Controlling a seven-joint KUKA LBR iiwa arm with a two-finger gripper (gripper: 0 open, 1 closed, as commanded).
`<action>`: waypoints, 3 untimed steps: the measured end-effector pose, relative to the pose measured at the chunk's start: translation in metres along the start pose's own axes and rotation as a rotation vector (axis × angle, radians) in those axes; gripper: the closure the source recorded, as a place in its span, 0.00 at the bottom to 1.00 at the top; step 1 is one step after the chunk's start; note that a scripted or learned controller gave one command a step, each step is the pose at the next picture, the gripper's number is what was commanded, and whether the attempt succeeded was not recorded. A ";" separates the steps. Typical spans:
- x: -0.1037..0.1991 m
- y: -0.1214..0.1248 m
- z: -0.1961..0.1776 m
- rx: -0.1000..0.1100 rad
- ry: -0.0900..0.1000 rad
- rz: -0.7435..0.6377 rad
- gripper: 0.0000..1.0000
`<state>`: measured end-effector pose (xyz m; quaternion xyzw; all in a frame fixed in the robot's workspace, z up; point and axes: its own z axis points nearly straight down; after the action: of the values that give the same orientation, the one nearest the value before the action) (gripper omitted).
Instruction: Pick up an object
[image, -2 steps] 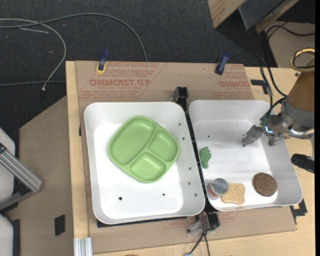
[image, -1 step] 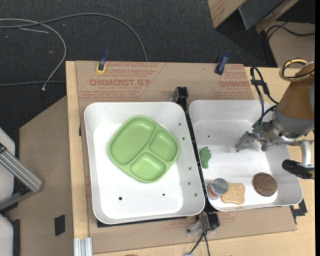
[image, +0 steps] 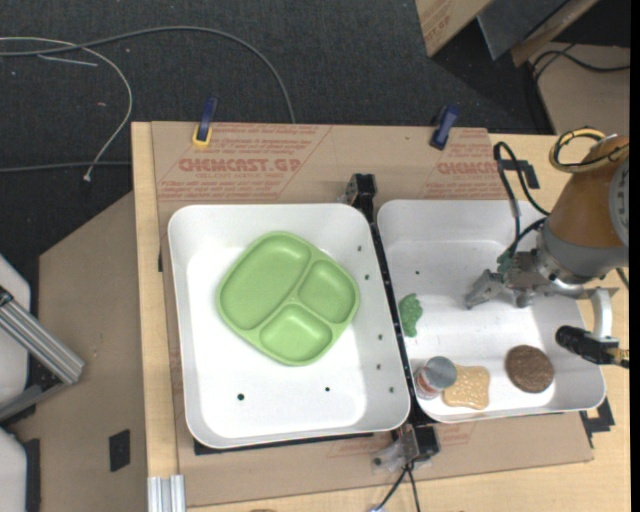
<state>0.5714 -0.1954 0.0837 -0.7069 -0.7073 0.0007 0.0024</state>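
The grey two-finger end effector (image: 487, 290) sits low over the floor of the right-hand shallow white bin (image: 450, 225), reaching in from the right below the grey arm with its orange band (image: 585, 215). Its fingers splay apart toward the left, released, with nothing between them and bare white bin floor beneath.

Nearest to it among the pickable objects is a small green leafy piece, like a toy broccoli floret (image: 410, 313), lying to the left of the end effector and slightly nearer the camera, just beside the bin's left wall and apart from the fingertips. A round dark brown disc, like a toy cookie or patty (image: 529, 368), rests on the bin floor toward the front, on the arm's side of the end effector and well apart from it. At the front of the bin, a tan, toast-like flat piece (image: 467, 388) lies touching a small round grey and red object (image: 436, 374) on its left; what that object is cannot be told.

In the left-hand shallow white bin (image: 195, 330), well apart from the end effector, a light green plastic plate with three compartments (image: 288, 297) lies flat near the middle, turned at an angle.

Both bins rest on a cardboard-covered counter (image: 250, 150), the sheet held at its far edge by two blue clamps (image: 207, 118).
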 end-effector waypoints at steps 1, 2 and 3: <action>0.000 0.001 -0.013 -0.005 -0.001 0.000 1.00; -0.006 -0.003 -0.060 -0.009 -0.004 0.001 1.00; 0.003 -0.001 -0.119 -0.012 -0.004 -0.001 1.00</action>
<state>0.5711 -0.1924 0.2024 -0.7064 -0.7078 -0.0018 -0.0032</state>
